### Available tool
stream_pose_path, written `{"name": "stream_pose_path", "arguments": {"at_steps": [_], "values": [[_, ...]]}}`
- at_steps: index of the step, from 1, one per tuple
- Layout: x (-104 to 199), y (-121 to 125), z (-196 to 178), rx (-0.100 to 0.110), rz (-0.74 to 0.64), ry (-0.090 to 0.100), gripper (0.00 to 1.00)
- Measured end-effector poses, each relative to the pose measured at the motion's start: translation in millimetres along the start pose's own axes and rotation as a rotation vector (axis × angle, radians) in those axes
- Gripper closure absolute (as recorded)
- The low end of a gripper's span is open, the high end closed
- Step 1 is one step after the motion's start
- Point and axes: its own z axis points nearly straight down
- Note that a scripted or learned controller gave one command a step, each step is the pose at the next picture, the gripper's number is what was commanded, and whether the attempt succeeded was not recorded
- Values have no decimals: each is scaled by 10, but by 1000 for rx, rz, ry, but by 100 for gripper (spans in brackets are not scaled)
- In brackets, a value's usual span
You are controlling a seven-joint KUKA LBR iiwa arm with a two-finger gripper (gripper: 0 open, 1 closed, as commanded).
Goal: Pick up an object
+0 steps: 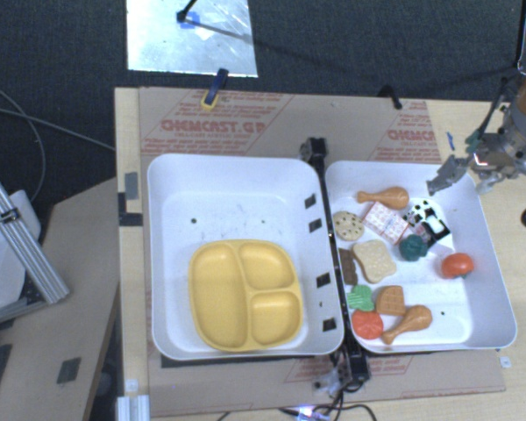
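The right bin [486, 235] holds several toy foods: a drumstick [383, 197], a cookie [348, 226], a pink checked wafer [386, 222], a black-and-white piece [426, 218], a teal lump [412, 249], an orange-red ball [457, 265], a bread slice [373, 260], a green piece [361, 298] and a second drumstick [409, 320]. My gripper [465, 181] hangs over the bin's far right corner, above and to the right of the black-and-white piece. Its fingers are spread open and hold nothing.
A yellow divided plate [245, 292] lies in the left bin [171, 235]. Black clips [316, 152] sit on the wall shared by the two bins. A metal sheet [191, 23] lies beyond the bench, and an aluminium frame [17, 235] stands at the left.
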Motion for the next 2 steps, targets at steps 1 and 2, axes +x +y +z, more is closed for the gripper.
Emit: {"name": "stream_pose_path", "arguments": {"at_steps": [1, 2], "values": [[-297, -505, 1482, 11, 7, 4, 0], [-289, -1116, 1694, 8, 5, 3, 0]]}}
